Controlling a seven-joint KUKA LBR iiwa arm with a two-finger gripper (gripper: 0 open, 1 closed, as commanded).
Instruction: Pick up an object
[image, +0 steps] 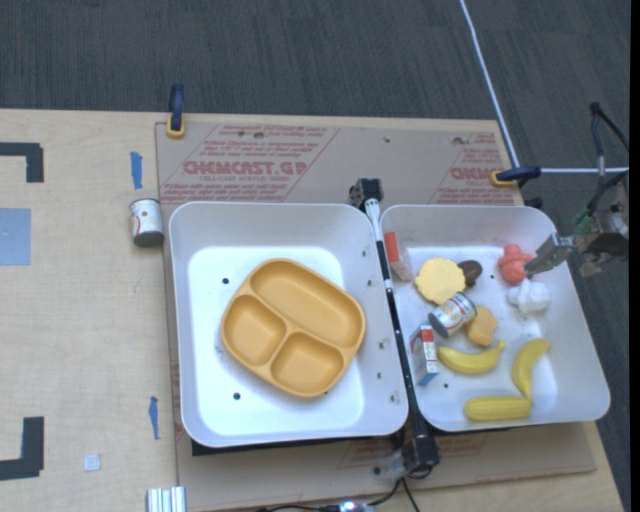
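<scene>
tool (553, 256) above right bin (590, 350)

Grey metal pincer (556, 255) with dark cables behind it

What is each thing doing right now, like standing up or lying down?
Yellow tray: flat in the left bin, nothing in its compartments.
Small can: tipped on its side.
Two bananas: lying flat.
Corn: lying flat.
Pincer: over the right bin's edge.
</scene>
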